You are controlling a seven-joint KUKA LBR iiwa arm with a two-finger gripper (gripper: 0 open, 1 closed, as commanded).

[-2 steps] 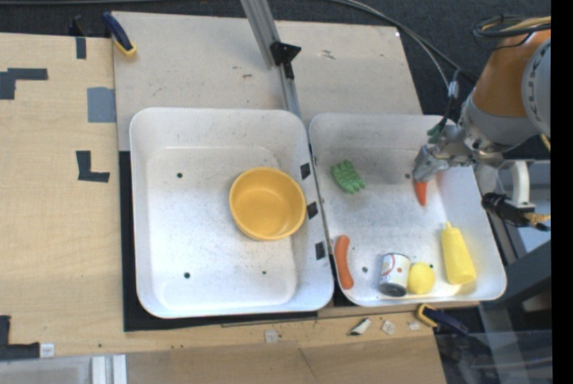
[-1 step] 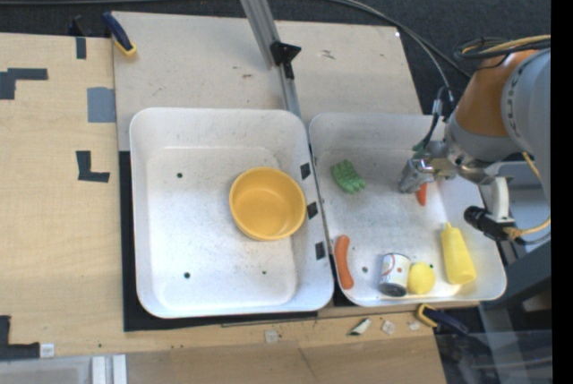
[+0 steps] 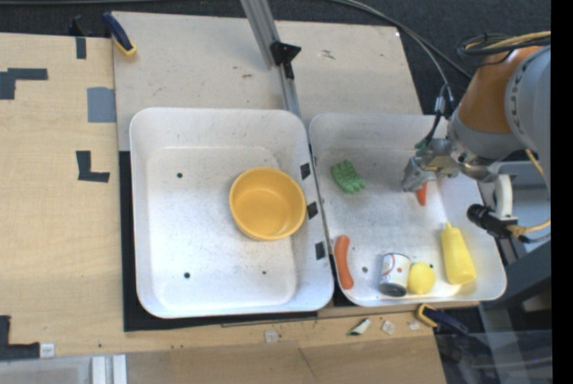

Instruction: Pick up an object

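Your arm [image 3: 506,105] reaches in from the right over the right bin [image 3: 376,127], its hand [image 3: 421,181] pointing down near the bin's far right part. A small orange piece [image 3: 422,194] shows at the fingertips, long axis near upright in view; you cannot tell whether the fingers pinch it. On the bin floor lie a green piece [image 3: 347,176], a carrot [image 3: 343,261] lengthwise along the left wall, a can [image 3: 392,274], a lemon [image 3: 421,279] and a yellow bottle [image 3: 457,254]. The left bin [image 3: 161,194] holds a yellow bowl [image 3: 267,203].

fixed overhead slant onto both bins [image 3: 224,118]
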